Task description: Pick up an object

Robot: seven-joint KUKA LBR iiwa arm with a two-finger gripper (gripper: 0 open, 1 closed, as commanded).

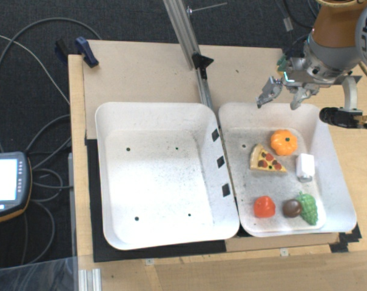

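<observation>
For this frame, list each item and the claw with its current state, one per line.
Claw: open, holding nothing, above the far rim of the right bin.
Pumpkin: upright in the right bin.
Pizza slice: flat, beside the pumpkin.
White block: resting in the bin.
Tomato: resting near the front.
Brown ball: against the broccoli.

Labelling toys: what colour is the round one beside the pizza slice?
Orange with a green stem: a small toy pumpkin, clearest in the camera view, right bin.
</observation>
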